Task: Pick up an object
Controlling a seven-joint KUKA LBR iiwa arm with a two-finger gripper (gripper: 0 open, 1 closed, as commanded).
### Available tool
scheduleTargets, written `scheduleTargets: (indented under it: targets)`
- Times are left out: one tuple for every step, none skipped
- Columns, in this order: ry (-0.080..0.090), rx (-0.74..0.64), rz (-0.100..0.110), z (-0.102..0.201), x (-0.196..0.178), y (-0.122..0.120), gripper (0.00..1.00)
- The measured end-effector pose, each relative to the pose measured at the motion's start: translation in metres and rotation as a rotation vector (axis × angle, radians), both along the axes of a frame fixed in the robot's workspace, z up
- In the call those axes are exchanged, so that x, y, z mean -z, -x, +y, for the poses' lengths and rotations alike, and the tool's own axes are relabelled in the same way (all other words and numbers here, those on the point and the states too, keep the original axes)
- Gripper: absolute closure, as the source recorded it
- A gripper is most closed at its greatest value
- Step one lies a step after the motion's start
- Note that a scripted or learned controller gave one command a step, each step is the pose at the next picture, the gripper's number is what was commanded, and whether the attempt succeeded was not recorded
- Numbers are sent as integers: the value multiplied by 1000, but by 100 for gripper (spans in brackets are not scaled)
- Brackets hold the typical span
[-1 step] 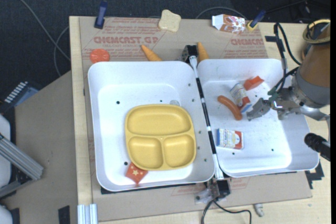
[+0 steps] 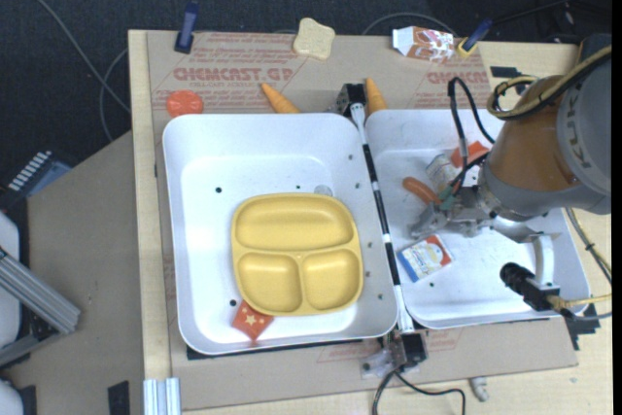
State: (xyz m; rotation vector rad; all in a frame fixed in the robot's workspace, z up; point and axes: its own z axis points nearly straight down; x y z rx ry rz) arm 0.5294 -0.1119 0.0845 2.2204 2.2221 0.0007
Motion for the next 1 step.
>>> scheduleTargets:
  targets:
    - [0, 0, -1, 13, 0, -42, 0]
